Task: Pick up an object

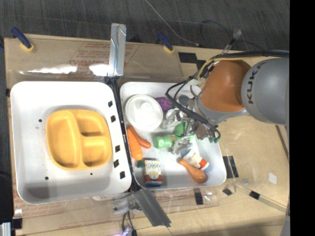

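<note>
While the arm (pixel 256 90) reaches in from the right, its gripper (pixel 181 132) sits low over the middle of the right bin (pixel 216 156), right in the clutter. Can't tell if anything's actually between the fingers, the metal bits and cables blur together there.

Stuff crowding it: a green bottle (pixel 164 141) lying just left of the gripper, pretty much touching it, a white bowl (pixel 143 110) toward the bin's far left corner with something purple (pixel 164 103) tucked beside it, and a tube (pixel 193 157) plus an orange gourd-looking thing (pixel 193 171) toward the near edge. Two carrots (pixel 136 142) lie along the left wall, and one small box (pixel 153 173) sits at the near left corner.

Left bin (pixel 29 97) has just one yellow tray (pixel 78 137) with three compartments, roughly centred.
</note>
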{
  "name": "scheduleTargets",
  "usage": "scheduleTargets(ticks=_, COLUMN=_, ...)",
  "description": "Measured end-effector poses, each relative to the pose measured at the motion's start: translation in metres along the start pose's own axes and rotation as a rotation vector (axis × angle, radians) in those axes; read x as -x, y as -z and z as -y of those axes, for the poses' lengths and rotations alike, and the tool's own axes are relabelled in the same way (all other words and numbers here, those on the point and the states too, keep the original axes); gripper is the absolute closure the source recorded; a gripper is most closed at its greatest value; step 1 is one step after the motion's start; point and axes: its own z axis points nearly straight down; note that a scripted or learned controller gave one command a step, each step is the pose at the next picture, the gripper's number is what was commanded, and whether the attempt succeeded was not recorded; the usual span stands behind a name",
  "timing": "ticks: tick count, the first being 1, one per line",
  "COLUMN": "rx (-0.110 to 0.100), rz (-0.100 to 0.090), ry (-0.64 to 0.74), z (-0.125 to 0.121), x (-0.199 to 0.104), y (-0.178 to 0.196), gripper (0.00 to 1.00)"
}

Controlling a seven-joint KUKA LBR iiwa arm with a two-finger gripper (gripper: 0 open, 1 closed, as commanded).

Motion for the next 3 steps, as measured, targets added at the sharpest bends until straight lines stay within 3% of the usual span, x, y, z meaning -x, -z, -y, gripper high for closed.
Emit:
scheduleTargets(ticks=1, rx=0.001, rz=-0.002, ry=-0.119, z=0.010, x=-0.054, y=-0.001, gripper=0.00)
scheduleTargets(ticks=2, rx=0.000, rz=0.002, ry=-0.111, z=0.008, x=-0.051, y=0.010, gripper=1.00)
scheduleTargets(ticks=3, rx=-0.001, rz=0.003, ry=-0.195, z=-0.044, x=-0.036, y=0.096, gripper=1.00)
